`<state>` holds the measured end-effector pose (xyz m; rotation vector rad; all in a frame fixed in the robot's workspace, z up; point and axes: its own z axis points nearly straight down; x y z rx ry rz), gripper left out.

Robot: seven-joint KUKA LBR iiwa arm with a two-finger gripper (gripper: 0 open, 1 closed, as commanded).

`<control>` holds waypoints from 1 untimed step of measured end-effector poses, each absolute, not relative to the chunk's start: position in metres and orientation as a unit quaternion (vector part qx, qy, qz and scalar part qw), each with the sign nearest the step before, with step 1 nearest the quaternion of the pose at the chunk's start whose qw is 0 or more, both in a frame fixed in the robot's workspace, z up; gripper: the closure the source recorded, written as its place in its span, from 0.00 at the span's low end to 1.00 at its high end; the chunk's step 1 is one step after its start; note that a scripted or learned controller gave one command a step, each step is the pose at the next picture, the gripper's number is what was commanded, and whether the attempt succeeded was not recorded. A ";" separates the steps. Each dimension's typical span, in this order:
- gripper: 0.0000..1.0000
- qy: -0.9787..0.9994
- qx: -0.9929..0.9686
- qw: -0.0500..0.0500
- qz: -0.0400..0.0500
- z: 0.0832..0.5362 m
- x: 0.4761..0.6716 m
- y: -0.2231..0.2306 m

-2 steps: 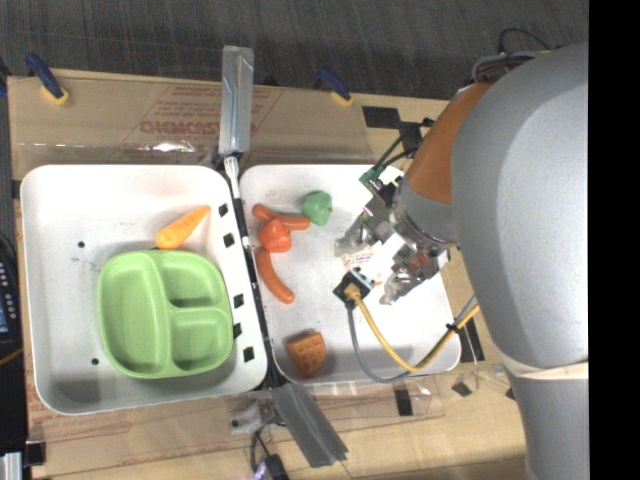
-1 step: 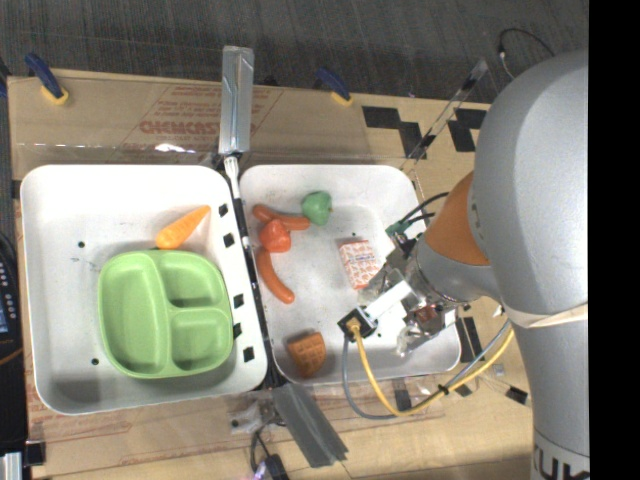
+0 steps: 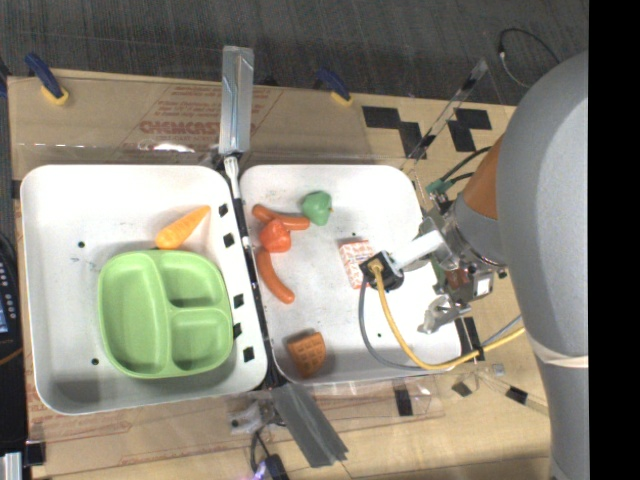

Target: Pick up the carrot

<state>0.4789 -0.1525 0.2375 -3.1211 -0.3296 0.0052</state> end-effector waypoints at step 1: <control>0.00 -0.105 -0.994 0.002 0.005 0.192 0.547 -0.178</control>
